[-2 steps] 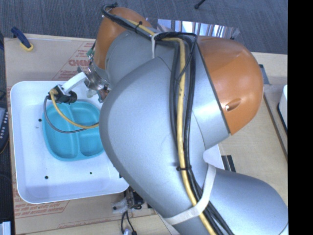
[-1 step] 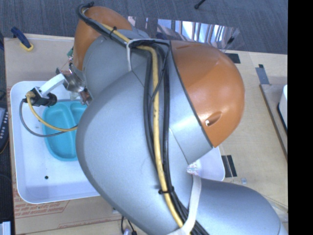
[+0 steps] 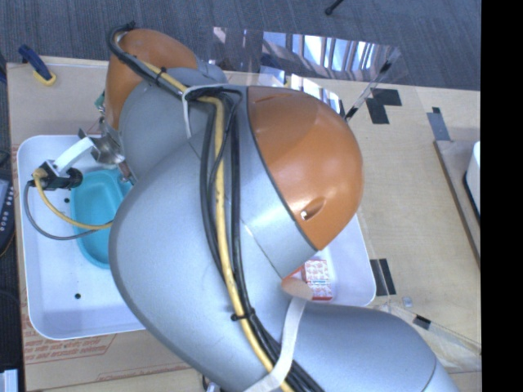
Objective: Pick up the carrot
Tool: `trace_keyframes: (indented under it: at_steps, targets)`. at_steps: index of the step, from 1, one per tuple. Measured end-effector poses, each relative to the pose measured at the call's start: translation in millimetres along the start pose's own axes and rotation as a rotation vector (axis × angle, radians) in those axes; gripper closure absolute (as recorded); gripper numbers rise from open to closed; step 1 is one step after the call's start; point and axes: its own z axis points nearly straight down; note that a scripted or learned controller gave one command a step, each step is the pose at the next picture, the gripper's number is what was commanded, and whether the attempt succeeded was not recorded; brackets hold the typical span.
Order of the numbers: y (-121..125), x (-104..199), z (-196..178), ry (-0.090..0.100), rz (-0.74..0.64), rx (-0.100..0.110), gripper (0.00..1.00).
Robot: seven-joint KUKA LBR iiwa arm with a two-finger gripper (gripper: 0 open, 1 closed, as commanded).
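Two white bins sit side by side on the tabletop (image 3: 409, 153). We see the big grey arm (image 3: 196, 251) with its orange band (image 3: 306, 162) covering most of them. The gripper (image 3: 105, 147) hangs over the left bin (image 3: 49, 300), just above a blue thing (image 3: 96, 207). We cannot tell how it is set. We cannot spot the carrot. A red and white packet (image 3: 319, 278) lies in the right bin (image 3: 364, 276).
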Motion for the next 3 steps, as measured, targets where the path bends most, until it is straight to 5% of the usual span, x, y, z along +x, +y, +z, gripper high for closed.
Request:
trace_keyframes:
  at_steps: [1,2,3]
  targets:
    - [26,-60,-2,0.007,0.143,0.003,0.00]
    - [-42,-41,-2,0.004,-0.117,0.003,0.00]
    - [-54,-36,-6,0.010,0.242,-0.011,0.00]
